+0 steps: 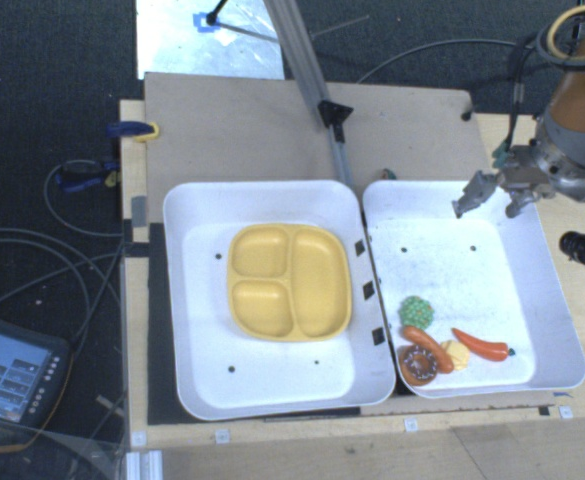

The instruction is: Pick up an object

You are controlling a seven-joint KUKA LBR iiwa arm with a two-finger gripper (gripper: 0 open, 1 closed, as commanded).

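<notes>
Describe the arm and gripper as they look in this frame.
The arm is grey with an orange band above the wrist, and dark cables loop around its upper part. The gripper is grey metal, with two slim fingers.

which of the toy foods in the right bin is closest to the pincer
The green broccoli: it sits highest in the cluster, toward the pincer, while the sausage, donut and chili pepper lie nearer the bin's front edge.
</notes>
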